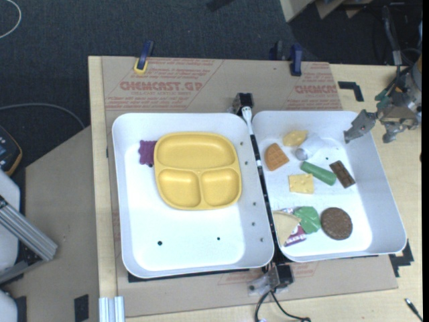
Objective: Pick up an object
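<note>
White right bin (389,200) holds your candidates, all lying apart from one another: green cylinder (318,173) mid-bin, brown bar (342,174) just right of it, yellow cheese wedge (301,184) below-left of it, brown round cookie (336,223) below. Gripper (377,127) hovers above-right of cylinder, over bin's upper right rim; fingers spread, gripping nothing. You steer over cylinder, align fingers across its narrow width, descend straight, avoid clipping bar.
</note>
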